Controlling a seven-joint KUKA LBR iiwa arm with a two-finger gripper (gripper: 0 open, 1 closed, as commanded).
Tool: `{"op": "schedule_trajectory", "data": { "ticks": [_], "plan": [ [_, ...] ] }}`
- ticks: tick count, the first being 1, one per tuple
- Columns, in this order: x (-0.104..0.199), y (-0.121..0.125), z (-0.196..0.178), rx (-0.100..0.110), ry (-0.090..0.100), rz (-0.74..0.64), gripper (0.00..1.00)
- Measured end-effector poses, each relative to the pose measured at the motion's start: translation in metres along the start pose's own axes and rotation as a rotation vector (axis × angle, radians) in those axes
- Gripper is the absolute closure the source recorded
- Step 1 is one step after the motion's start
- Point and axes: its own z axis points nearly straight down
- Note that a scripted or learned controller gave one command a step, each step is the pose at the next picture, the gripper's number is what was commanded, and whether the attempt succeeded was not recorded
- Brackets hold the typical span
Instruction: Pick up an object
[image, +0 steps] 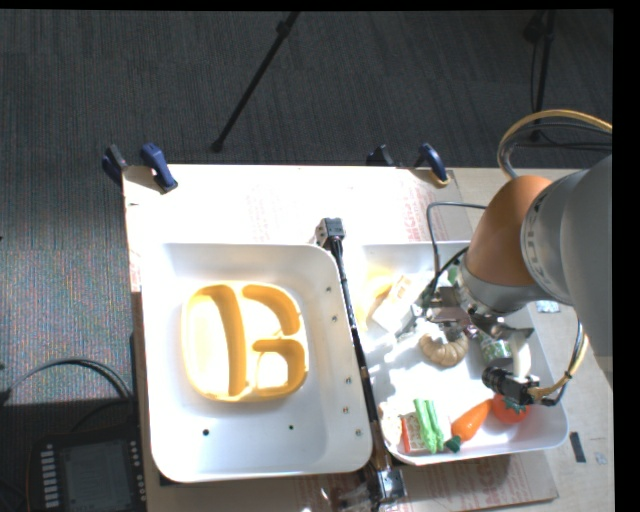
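Observation:
My gripper (437, 322) hangs low over the middle of the right bin (553, 432), under the grey arm's orange band. Directly below it lies a tan croissant-shaped piece (443, 351), touching or nearly touching the gripper. A pale yellow and white piece (385, 301) rests to its left near the bin's inner wall. Along the front of the bin sit a red packet (408, 434), a green piece (429, 424), an orange carrot (470, 419) and a red round piece (508, 407). The arm hides the bin's back right part.
The left bin (180, 440) holds a yellow divided tray (243, 341). A black rod (348, 300) runs along the seam between the two bins. Blue clamps (158, 160) grip the bench's back edge. A black cable end (503, 380) hangs by the gripper's right side.

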Motion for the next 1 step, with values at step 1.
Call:
{"op": "schedule_trajectory", "data": {
  "ticks": [1],
  "plan": [
    [-0.0218, -0.0060, 0.0013, 0.004, 0.001, 0.000, 0.00]
  ]
}}
